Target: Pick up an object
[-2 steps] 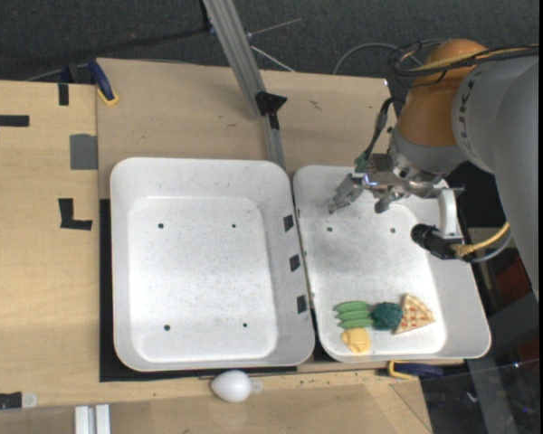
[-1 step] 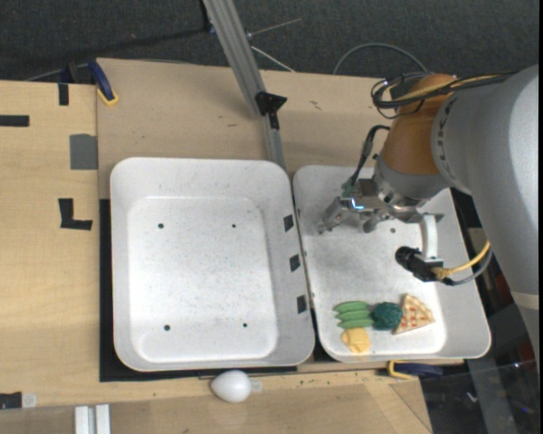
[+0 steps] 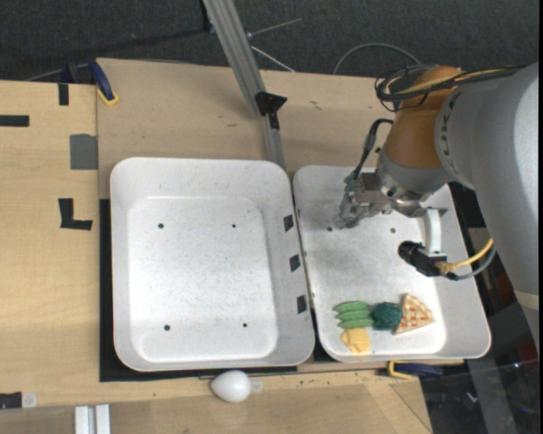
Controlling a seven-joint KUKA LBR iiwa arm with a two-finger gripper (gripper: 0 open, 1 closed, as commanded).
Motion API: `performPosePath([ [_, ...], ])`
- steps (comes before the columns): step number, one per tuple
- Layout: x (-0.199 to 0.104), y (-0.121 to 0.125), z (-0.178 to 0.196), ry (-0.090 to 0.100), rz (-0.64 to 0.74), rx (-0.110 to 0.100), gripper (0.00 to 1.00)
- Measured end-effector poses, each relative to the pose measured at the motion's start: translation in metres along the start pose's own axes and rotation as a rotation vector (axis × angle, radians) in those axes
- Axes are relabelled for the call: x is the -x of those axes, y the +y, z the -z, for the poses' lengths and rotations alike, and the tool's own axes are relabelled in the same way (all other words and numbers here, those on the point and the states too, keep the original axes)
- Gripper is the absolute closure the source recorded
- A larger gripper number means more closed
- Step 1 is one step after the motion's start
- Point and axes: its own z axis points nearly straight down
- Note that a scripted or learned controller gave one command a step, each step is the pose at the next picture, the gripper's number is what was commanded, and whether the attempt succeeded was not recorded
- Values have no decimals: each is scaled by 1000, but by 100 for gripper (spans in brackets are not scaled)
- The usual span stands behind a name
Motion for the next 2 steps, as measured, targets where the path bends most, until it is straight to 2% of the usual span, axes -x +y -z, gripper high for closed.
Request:
performPosePath([
  [2,-21,7,102,0,0,6,100],
])
